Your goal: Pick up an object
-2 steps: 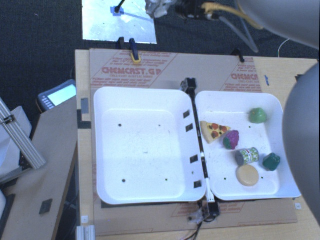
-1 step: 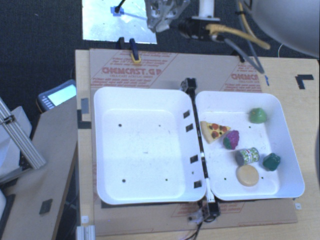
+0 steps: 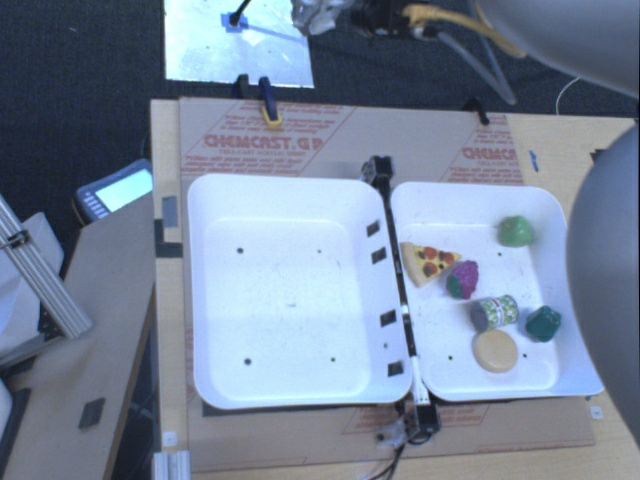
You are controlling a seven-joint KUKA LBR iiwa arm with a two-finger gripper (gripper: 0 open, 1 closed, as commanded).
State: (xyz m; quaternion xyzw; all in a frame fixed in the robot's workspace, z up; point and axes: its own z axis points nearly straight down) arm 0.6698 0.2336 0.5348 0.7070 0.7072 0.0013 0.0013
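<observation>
bins (image 3: 285,193): 2 | pizza slice (image 3: 428,262): 1 | can (image 3: 496,312): 1 | green pieces (image 3: 516,231): 2 | purple piece (image 3: 462,279): 1 | tan disc (image 3: 495,351): 1

This is a robotics lab or test cell, not a home. A bench (image 3: 330,128) covered in protective film printed with a maker's name carries two shallow white bins (image 3: 285,288), clipped together along their shared edge. Toy items lie in the right bin (image 3: 540,208): a plastic pizza slice (image 3: 428,263), a small can (image 3: 496,312). Bundled cables (image 3: 440,18) run past the bench's far edge over dark carpet (image 3: 80,58). An aluminium extrusion (image 3: 35,273) crosses the left side, with a small screen (image 3: 115,193) near the bench's left edge.
</observation>
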